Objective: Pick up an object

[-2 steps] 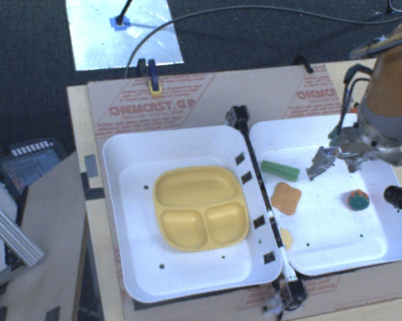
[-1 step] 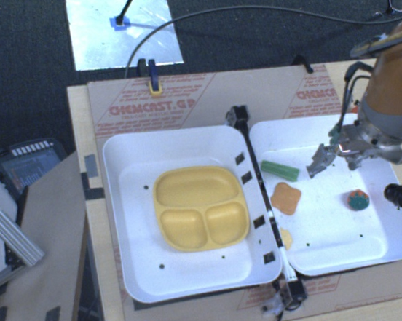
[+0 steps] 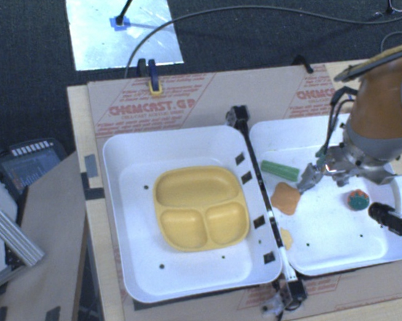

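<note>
Starting at the left, the left bin (image 3: 129, 202) is holding a yellow divided tray (image 3: 198, 206), which is lying flat near the bin's middle with one long compartment toward the far side and two smaller ones toward the near side. A black divider strip (image 3: 258, 192) is running between the two bins where their rims meet.

Moving across into the right bin (image 3: 330, 249), a green stick-shaped piece (image 3: 280, 169) is lying at a slant near the bin's far left corner. Just below it, an orange rounded block (image 3: 286, 198) is resting on the bin floor, and a small pale yellow piece (image 3: 286, 238) is sitting against the left wall, close to the divider (partly cut off by it).

The gripper (image 3: 312, 175) is hanging low over the right bin, just to the right of the orange block and the green stick, pointing leftward toward them. Whether its jaws are open or closed cannot be told from this angle, and nothing is visibly sitting between them. Farther right, a small teal round object (image 3: 357, 200) with a reddish spot is lying on the bin floor beneath the wrist. The arm (image 3: 388, 106), grey with its orange band, is reaching in from the right.
</note>
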Robot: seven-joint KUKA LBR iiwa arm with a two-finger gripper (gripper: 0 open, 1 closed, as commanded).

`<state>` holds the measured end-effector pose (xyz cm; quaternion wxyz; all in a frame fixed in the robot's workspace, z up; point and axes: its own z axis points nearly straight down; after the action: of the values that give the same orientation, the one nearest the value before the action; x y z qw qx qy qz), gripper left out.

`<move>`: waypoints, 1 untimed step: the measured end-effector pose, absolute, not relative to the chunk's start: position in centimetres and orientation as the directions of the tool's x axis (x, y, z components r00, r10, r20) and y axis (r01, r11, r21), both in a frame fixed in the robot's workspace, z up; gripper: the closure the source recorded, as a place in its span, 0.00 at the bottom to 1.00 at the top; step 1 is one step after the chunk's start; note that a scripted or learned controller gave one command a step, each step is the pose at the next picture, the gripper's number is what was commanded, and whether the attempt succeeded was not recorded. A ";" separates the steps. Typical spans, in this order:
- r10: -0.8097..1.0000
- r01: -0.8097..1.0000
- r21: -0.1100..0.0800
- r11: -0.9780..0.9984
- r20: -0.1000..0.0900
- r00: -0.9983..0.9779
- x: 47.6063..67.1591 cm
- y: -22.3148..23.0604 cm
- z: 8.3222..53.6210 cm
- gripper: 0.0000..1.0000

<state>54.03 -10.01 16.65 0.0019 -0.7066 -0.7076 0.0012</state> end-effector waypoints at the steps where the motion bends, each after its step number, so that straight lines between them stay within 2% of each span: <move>1: 1.000 1.000 -0.003 0.001 0.001 -0.001 54.8 -10.4 11.8 0.00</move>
<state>54.84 -10.36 11.81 0.0014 -0.7068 -0.7074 0.0009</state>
